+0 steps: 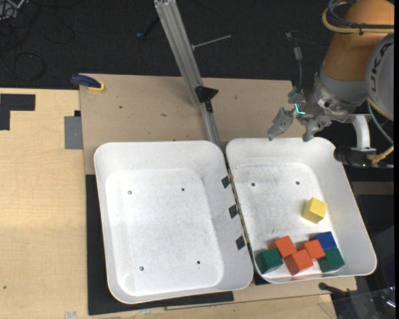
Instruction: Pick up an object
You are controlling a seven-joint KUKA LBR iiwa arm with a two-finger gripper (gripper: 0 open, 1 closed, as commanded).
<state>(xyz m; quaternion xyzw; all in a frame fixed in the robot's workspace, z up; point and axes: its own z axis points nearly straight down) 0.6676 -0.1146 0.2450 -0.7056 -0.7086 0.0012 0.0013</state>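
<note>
Right bin [346, 178] holds six blocks: one yellow block [314, 209] alone, three orange blocks [296, 252], two green blocks [269, 260], one blue block [326, 239] clustered at its near edge. Gripper [293, 129] hovers spread, holding nothing, over the far rim.

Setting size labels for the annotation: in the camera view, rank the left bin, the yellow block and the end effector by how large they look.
1. left bin, by far the largest.
2. end effector, mid-sized, though it hangs above the bench, nearer the camera, so this is unsure.
3. yellow block, smallest.
</note>
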